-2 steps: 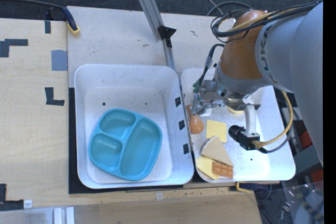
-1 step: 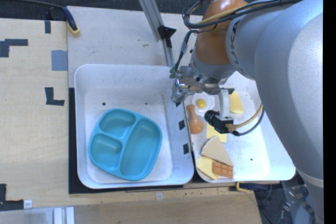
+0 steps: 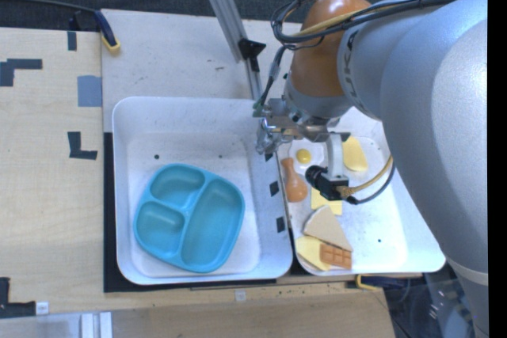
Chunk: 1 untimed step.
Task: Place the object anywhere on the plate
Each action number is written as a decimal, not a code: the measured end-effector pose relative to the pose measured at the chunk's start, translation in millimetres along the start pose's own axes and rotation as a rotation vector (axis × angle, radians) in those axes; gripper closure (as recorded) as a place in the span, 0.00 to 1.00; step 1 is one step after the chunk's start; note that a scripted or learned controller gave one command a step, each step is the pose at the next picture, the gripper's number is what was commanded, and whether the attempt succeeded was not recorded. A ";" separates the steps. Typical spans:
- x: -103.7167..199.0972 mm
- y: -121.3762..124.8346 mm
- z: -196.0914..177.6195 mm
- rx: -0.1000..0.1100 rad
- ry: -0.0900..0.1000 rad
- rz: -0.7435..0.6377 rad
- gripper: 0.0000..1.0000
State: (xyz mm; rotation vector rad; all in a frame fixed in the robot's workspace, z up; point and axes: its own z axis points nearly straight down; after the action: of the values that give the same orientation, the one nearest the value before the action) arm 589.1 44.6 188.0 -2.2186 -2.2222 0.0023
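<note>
Beneath the arm [image 3: 380, 67], toy foods [image 3: 321, 237] lie half hidden; jaws' state unclear.

Glossy blue plastic plate [image 3: 190, 216]

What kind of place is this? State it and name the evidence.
Probably a robot lab test bench, not a kitchen: a grey arm reaches over two white bins, one holding a blue plate, the other toy food, with tape marks on the bench.

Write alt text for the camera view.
A grey robot arm reaches from the right over the right white bin, which holds toy food pieces. The left white bin holds a blue divided plate with nothing on it.
</note>
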 end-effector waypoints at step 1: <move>-16.3 -19.9 -71.4 -0.007 0.000 0.002 1.00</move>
State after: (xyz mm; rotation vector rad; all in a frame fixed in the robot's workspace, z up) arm 569.4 28.4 259.5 -2.2240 -2.2235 -0.0052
